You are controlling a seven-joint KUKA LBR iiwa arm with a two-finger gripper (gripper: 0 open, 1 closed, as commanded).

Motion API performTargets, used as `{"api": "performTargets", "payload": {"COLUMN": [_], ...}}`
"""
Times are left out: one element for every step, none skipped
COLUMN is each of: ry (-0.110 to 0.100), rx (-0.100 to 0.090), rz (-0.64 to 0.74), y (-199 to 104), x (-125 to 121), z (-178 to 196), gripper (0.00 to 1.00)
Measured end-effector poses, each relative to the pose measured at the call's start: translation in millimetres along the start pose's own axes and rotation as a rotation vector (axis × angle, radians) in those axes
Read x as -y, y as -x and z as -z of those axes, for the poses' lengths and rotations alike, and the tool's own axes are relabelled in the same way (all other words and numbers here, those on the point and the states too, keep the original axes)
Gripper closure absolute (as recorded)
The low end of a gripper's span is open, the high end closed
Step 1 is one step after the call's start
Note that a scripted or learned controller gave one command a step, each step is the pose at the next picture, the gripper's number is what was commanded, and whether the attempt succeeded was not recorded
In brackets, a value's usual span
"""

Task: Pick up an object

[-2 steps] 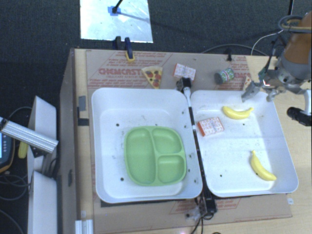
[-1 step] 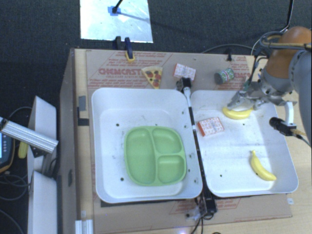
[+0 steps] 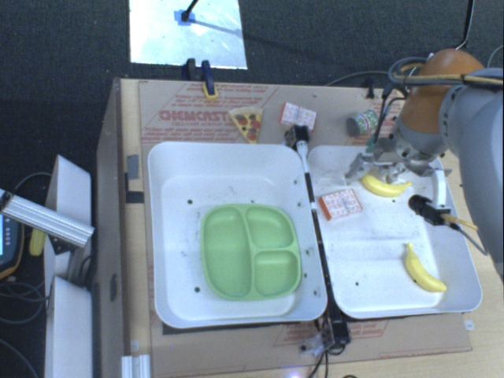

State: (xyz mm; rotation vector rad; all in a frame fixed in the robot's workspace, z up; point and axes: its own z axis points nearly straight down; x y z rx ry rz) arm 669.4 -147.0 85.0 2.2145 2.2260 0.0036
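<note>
Since the gripper (image 3: 383, 164) is seen hovering just right of and a little above the red-and-white card (image 3: 341, 204), close over the upper banana (image 3: 384, 187) that lies just right of that card, a grasp is judged to be about to be tried; whether the gripper is open or closed cannot be told, and nothing is seen held in it. 1 risk is judged to be a slip: the banana is curved and smooth, so it may be squeezed out sideways if caught near an end. It may also be pushed towards the card, or against the back wall of the right bin (image 3: 378, 242) beyond the card. The 2nd banana (image 3: 424, 271), well right of and below the card, is left as 1 alternative
</note>
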Motion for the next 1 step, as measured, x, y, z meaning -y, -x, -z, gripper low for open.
{"api": "performTargets", "payload": {"ry": [0.003], "rx": [0.002], "rz": [0.002], "y": [0.6], "x": [-1.0], "z": [11.5], "gripper": [1.0]}}
